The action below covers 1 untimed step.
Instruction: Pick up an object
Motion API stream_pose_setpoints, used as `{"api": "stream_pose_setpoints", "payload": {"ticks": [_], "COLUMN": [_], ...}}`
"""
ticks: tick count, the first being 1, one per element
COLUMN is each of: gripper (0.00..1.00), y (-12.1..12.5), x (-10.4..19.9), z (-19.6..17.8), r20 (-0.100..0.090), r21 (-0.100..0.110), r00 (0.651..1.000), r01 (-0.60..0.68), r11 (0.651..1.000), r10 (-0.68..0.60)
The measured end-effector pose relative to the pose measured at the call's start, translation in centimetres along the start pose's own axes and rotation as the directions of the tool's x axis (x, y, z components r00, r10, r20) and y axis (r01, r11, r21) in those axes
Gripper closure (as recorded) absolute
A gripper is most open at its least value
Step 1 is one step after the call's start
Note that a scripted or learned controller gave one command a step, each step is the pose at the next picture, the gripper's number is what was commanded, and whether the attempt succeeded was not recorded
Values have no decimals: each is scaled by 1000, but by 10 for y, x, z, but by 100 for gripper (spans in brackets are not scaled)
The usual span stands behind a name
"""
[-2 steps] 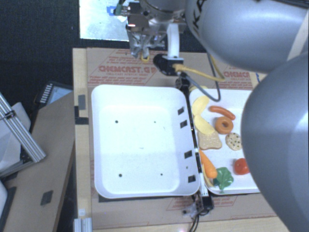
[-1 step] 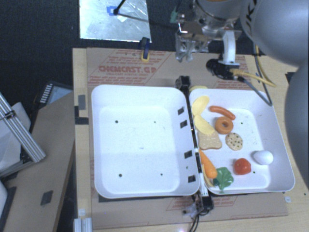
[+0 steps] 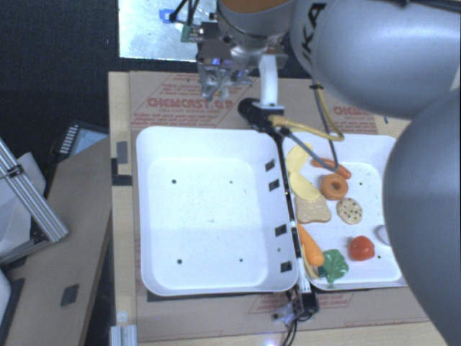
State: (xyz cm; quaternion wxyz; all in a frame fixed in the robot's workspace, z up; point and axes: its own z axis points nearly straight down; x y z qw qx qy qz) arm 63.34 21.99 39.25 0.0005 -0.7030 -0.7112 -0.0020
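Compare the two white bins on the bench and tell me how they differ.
The left bin shows a bare white floor with small dark dots, while the right bin holds toy food: a tomato, carrot, doughnut, cookie and more. The left bin is in full view; the arm covers part of the right bin. Both are shallow, white and sit side by side.

Light: bright and even on the bench (image 3: 122,280), from overhead.
Glare: left bin (image 3: 209,207) nearly washed out; metal plate (image 3: 148,16) at top shines.
Shadows: soft, faint under bin rims.
Dark: surroundings at top left.
Focus: arm (image 3: 389,49) up close is blurred; overall image grainy.
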Motion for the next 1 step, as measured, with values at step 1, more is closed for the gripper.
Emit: {"api": "stream_pose_setpoints", "payload": {"ticks": [1], "gripper": [100], "y": [37], "x": [15], "z": [-23], "r20": [2], "r21": [-5], "r00": [1000], "r01": [-6], "r11": [1000], "r10": [6]}}
